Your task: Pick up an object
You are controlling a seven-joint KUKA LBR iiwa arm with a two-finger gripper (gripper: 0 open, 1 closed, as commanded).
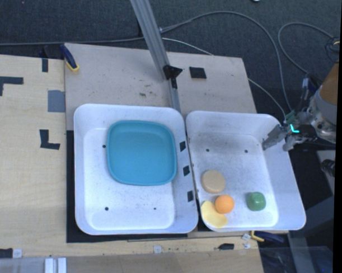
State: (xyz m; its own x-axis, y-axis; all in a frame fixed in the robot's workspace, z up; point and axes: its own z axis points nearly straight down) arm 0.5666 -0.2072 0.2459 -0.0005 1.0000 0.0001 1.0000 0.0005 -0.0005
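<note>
Nearest the camera, a yellow piece (213, 217) lay against the front wall of the right bin (282, 165), with an orange ball (224, 204) touching it and a tan disc (213, 181) just behind. A green ball (256, 201) sat apart, toward the bin's front right corner. The left bin (92, 158) carried a blue plate (141, 152) near its middle. The gripper (276, 138) hung over the right bin's back right edge, empty, its two dark fingers apparently spread apart, well away from every object. By my reading, the approach step was in hand: nothing was yet grasped. The next move called for travel toward the front of the bin, then a descent over one piece; the green ball, standing alone, looked the easiest target.
</note>
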